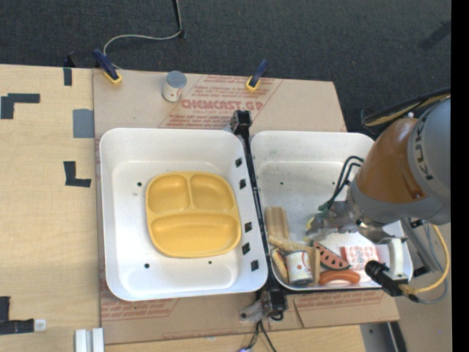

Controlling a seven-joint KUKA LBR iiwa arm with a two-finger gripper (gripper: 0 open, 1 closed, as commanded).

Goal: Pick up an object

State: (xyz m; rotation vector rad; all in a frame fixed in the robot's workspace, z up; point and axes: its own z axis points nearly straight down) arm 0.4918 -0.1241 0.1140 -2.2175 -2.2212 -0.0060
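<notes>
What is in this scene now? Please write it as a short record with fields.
left bin: holds a yellow divided plate
right bin: small objects crowded at its near edge, among them an orange-handled tool and a small can
arm: over the right bin, wrist low above the pile
gripper: hidden under the wrist
behind bins: grey roll of tape, two yellow clamps

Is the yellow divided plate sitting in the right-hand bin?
No, the yellow divided plate lies in the left bin, while the right bin holds the small clutter.
</notes>
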